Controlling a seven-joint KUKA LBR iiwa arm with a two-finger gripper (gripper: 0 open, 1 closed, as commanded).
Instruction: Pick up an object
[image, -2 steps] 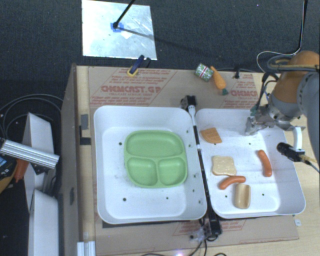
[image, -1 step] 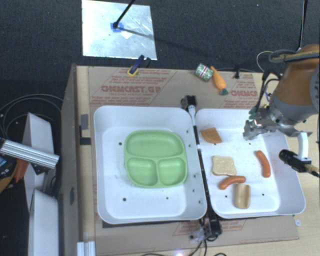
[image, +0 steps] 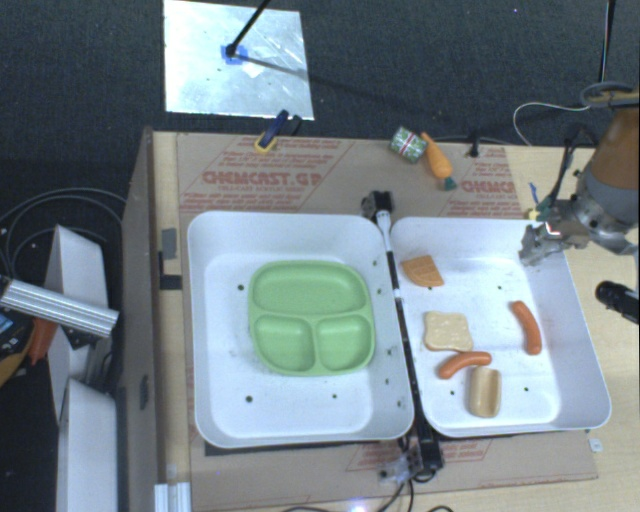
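The right bin (image: 560, 300) holds several toy foods: an orange wedge (image: 422, 271), a slice of toast (image: 446, 330), a red sausage (image: 527, 327), a second sausage (image: 464, 364) and a tan bread roll (image: 485, 391). My gripper (image: 541, 242) hangs over the bin's far right corner, apart from all of them. The nearest item, the red sausage, lies a good way below it in the view. Nothing shows between the gripper and the bin floor.
The left bin (image: 215, 300) holds a green divided plate (image: 311, 317). Behind the bins on the cardboard lie a toy carrot (image: 437, 159), a small can (image: 407, 143) and a yellow-blue clip (image: 275, 130). Cables trail at far right.
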